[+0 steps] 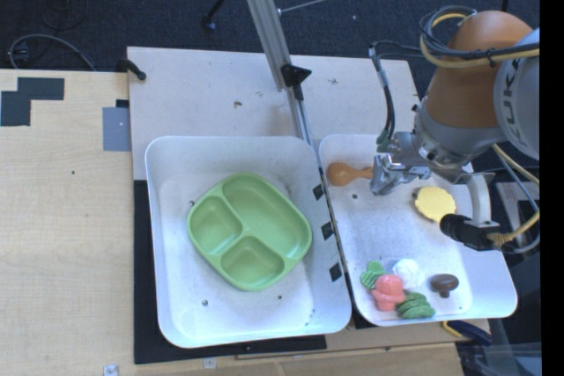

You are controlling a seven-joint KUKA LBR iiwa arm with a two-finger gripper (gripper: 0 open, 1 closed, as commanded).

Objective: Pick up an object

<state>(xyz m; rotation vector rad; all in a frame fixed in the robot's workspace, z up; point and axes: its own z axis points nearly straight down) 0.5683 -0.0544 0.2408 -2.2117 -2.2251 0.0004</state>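
Note:
My gripper (384, 181) hangs over the far part of the right bin (388, 229), just right of an orange-brown spoon-like object (345, 174) lying near the bin's far left corner. A yellow round piece (434, 203) lies to the gripper's right. At the bin's near end sit a pink, green and white toy cluster (392, 287) and a small brown mushroom-shaped piece (443, 283). I see nothing between the fingers.
The left bin (172, 189) holds a green divided plate (248, 230). A metal rail (269, 22) slants from the far edge down to the divider between the bins. The grey and orange arm (476, 84) fills the right side.

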